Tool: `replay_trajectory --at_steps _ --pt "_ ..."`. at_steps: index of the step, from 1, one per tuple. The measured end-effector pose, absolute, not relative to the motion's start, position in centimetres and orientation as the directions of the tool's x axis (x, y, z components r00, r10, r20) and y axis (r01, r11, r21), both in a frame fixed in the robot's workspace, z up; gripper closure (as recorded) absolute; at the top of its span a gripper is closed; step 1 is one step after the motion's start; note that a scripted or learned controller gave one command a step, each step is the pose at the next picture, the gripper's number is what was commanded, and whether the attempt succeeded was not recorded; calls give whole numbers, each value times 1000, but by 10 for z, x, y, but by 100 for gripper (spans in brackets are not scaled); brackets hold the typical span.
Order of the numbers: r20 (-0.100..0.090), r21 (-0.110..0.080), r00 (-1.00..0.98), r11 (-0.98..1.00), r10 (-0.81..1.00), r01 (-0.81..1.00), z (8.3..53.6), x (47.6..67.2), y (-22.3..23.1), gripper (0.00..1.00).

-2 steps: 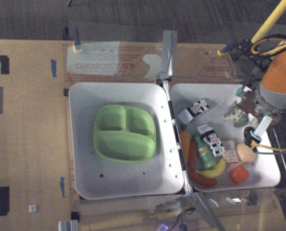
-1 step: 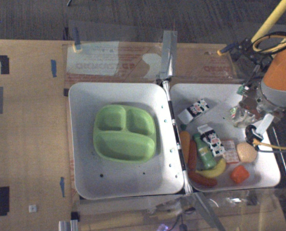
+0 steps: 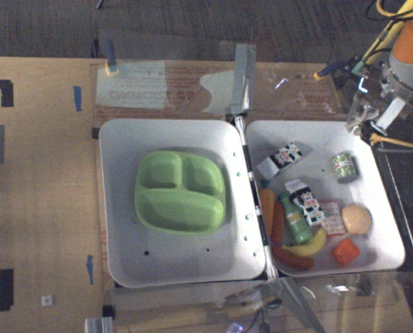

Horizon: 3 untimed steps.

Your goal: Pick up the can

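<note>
One can [image 3: 343,166], two milk cartons [image 3: 279,159], one green tray [image 3: 181,191]; pincer [image 3: 370,121] possibly released, grip unclear.

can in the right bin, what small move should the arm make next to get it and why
Probably bring the gripper down and toward the left, until it sits right above the can. The gripper hangs over the right bin's far right corner, off to the side of the can, and nothing is in it. The can lies apart from the other items, so a straight descent looks unobstructed.
</note>
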<state>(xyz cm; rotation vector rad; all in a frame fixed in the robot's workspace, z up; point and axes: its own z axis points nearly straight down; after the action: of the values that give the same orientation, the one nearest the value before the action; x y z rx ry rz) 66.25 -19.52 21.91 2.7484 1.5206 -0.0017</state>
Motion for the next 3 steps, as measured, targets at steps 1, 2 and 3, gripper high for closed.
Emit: replay_trajectory --at_steps 1,2,3 --pt "4 11 532 -532 847 847 123 661 -206 100" --pt "2 2 532 -532 846 846 119 659 -205 0" --pt "13 -4 499 -499 866 866 87 641 -199 0"
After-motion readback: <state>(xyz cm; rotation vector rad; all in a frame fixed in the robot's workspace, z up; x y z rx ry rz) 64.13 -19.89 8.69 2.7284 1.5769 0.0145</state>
